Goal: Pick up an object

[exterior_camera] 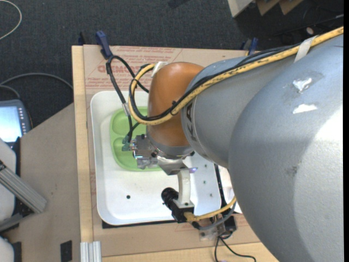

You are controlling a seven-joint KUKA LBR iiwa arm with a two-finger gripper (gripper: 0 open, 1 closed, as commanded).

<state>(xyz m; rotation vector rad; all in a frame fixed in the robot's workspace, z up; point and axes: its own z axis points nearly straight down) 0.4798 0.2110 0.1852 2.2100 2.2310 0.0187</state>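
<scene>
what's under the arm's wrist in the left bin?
A light green object lies in the left bin, partly exposed on its left side. The wrist covers its right part, so its full shape stays hidden.

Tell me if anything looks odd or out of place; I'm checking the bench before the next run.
Nothing looks spilled or damaged. A light green object lies flat in the left white bin, partly hidden under the arm, which hangs low over it. The hand is hidden.
</scene>
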